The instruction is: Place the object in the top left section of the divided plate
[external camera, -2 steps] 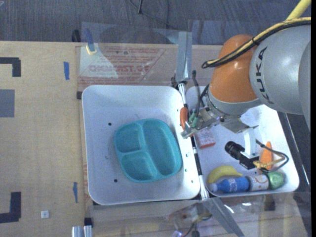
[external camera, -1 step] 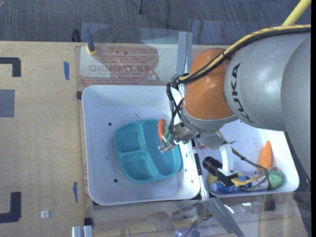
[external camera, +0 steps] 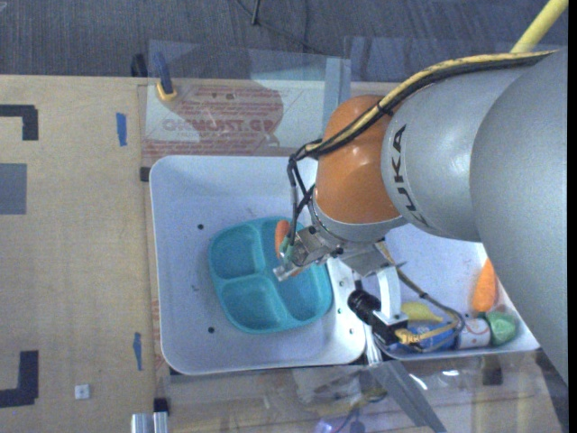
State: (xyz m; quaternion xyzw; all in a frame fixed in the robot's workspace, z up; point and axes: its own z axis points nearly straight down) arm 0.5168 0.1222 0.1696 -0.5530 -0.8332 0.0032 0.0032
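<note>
Small orange object sits at upper edge of teal divided plastic plate, just left of pincer; pincer opening: cannot tell. Best lower slowly, release only above correct section.

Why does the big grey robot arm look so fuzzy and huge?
In the camera view, the grey arm with its orange band sits nearest the lens, so it looms large and soft-edged; the turquoise divided plastic plate in the shallow white bin looks sharper; the clear panel above shows pale reflections.
</note>
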